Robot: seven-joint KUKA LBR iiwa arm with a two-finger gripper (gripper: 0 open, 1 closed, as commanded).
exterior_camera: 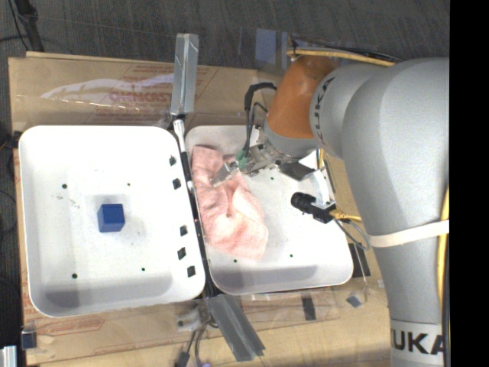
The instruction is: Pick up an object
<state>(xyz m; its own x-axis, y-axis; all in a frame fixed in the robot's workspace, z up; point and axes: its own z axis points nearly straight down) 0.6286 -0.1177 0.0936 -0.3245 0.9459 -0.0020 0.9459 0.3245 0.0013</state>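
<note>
Arm is covering the right bin [336, 270] far corner; gripper [233, 167] grip state unreadable, sitting at pink cloth [229, 209] top edge. Blue cube [111, 217] is lying in left bin [46, 281].

A brown cardboard-covered bench [92, 82] stands on dark grey carpeted floor [99, 10] under even light.

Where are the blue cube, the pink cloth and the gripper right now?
blue cube [111, 217], camera view, middle of its top face, in the left bin.
pink cloth [229, 209], camera view, centre of the crumpled fabric, in the right bin.
gripper [231, 169], camera view, fingertips at the cloth's upper edge.
</note>
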